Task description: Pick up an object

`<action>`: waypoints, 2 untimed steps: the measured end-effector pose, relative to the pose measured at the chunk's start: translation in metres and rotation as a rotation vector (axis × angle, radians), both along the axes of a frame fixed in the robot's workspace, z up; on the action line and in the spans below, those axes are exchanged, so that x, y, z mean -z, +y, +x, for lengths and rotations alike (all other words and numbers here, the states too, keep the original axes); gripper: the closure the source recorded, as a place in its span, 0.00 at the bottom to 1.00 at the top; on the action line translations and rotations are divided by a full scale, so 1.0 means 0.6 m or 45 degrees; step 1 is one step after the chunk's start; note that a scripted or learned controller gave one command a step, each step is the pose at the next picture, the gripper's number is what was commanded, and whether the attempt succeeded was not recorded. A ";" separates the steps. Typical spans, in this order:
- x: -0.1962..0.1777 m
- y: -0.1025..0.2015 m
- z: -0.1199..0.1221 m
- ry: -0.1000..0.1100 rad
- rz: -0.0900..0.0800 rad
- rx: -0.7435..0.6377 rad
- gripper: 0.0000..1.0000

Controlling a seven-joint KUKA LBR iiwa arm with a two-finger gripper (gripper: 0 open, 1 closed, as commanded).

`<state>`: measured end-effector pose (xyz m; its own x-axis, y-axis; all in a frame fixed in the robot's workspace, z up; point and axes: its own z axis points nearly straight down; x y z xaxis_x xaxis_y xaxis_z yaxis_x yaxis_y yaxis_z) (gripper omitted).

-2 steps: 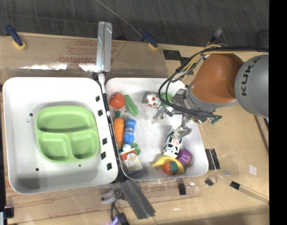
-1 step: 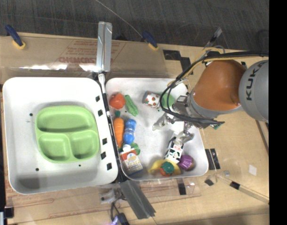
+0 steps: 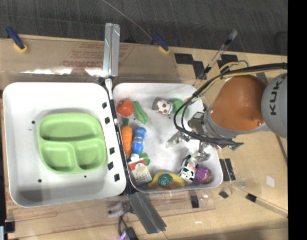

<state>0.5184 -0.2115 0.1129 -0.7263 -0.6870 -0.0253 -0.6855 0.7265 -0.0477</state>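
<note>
1. Brown board covers the counter (image 3: 53, 49), which bears two white bins side by side; the arm (image 3: 238, 106) reaches in over the right edge of the right bin (image 3: 158, 87).
2. Its fingers (image 3: 176, 139) hang low over the right half of that bin. They look spread apart, with bare white floor between them and nothing gripped.
3. Nearest to them is a black-and-white toy (image 3: 188, 170), just beside the lower finger and close to the bin's near right corner. A purple piece (image 3: 204, 174) touches it on the corner side.
4. Further along the near edge lie a yellow-and-green toy (image 3: 166, 180) and a small carton (image 3: 139, 172).
5. By the bin's left edge an orange carrot (image 3: 126, 138) and a blue bottle (image 3: 138, 140) lie side by side.
6. Near the far edge are a red-spotted white ball (image 3: 163, 105), a green piece (image 3: 140, 113) and an orange-red piece (image 3: 124, 107).
7. The left bin (image 3: 18, 114) holds a green divided plate (image 3: 71, 143), well apart from the arm.
8. My reading: no object is taken yet, and the black-and-white toy is the handiest choice.
9. To do it well, centre the fingers over the toy alone, turned so neither tip lands on the purple piece or the bin wall.
10. Go down to the floor before closing, since a high grip may slip off. Crowding in that corner is the main risk.
</note>
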 end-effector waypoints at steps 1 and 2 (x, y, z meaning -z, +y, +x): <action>0.033 0.178 -0.010 0.063 0.019 -0.183 0.00; 0.015 0.182 -0.005 0.056 0.020 -0.192 1.00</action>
